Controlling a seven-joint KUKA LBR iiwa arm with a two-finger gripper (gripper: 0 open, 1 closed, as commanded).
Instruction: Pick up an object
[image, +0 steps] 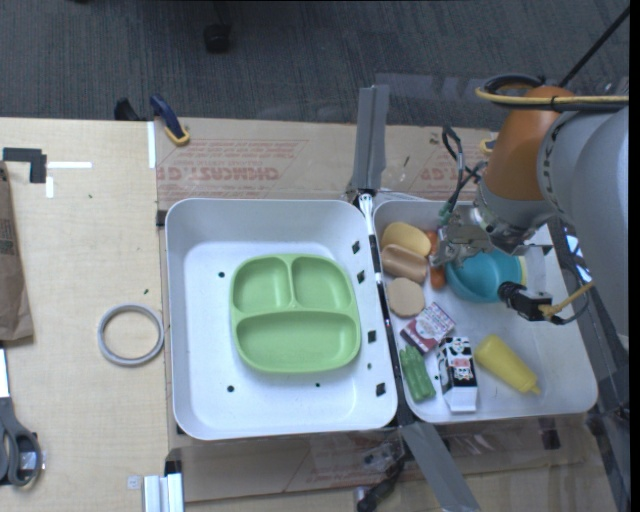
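Note:
The right bin (570, 400) holds a teal bowl (485, 277), a yellow bun (405, 237) over a brown one (402, 263), a tan round piece (405, 297), a pink packet (433, 326), a green bar (416, 373), a black-and-white carton (459, 371) and a yellow bottle-like piece (507, 363). My gripper (452, 243) hangs low at the back of this bin, at the teal bowl's upper left rim and just right of the buns. The grey arm with its orange band (520, 150) covers the bin's far right corner.
The left bin (190, 300) carries a green divided plate (295, 312). On the bench to the left lie a grey ring (131, 333), a brown bag (12, 270) and scissors (20, 455). A metal divider (370, 150) rises between the bins at the back.

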